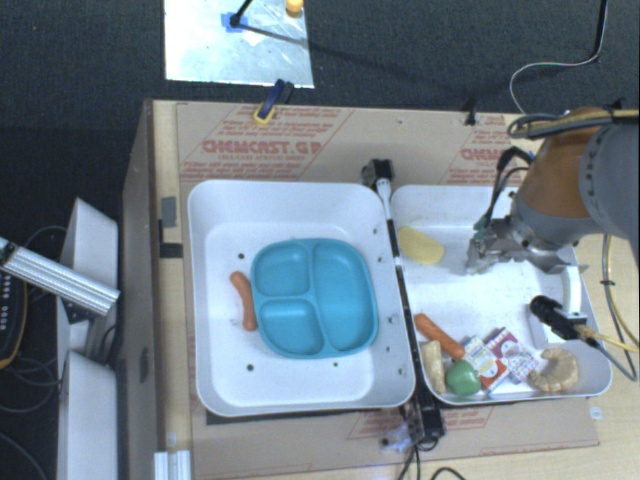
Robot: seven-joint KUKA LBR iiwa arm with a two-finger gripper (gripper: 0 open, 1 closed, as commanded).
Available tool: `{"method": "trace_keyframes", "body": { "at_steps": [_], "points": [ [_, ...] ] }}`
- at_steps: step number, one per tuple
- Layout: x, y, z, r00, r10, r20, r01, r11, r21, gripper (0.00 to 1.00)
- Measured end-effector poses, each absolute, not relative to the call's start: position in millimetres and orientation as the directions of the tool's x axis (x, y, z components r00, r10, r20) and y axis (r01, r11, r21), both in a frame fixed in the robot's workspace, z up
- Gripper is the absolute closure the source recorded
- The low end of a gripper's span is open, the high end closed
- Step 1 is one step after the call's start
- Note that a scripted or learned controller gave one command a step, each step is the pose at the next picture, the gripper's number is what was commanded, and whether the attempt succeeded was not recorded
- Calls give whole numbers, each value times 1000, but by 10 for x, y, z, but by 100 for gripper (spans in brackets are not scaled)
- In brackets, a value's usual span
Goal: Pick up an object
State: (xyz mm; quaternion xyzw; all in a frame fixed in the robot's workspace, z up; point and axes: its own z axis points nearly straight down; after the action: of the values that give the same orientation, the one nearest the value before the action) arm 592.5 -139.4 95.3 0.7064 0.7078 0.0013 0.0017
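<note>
Dark carpet all round, a cardboard-topped bench (300, 138) in the middle, and on it your two white bins side by side: the left bin (215, 268) carries a blue divided plate (312, 298) with a little sausage (243, 301) lying just beside its left rim, and the right bin (440, 218) is where your arm is working. The gripper (484, 255) is down low in the upper half of that right bin, over bare white floor, and from this angle you cannot tell how it is set or whether it has anything. Nearest candidate is the pale yellow piece (421, 246), near the gripper on its left and close against the divider between the bins; it looks like light plastic play food, smooth and rounded, so I'd judge it slippery, and you'd want to close across its narrow middle, not its ends. Down in the lower corner you have a crowd: an orange carrot (438, 334), a green ball (462, 378), red-and-white packets (500, 356) and a tan pastry shape (556, 370), touching or nearly so. The packets look thin and flat, hard to pinch off the floor; the ball may roll away. The yellow piece, standing apart, seems your cleanest take.
</note>
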Motion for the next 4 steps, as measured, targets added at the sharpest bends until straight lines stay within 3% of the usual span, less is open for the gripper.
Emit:
{"method": "trace_keyframes", "body": {
  "at_steps": [1, 2, 4],
  "points": [
    [6465, -919, 1251, -4, 1000, 0, 1000, 4, 4, 100],
    [6358, -835, 898, -4, 1000, 0, 1000, 4, 1, 100],
    [6377, -839, 1118, -7, 1000, 0, 1000, 7, 6, 100]
  ]
}}
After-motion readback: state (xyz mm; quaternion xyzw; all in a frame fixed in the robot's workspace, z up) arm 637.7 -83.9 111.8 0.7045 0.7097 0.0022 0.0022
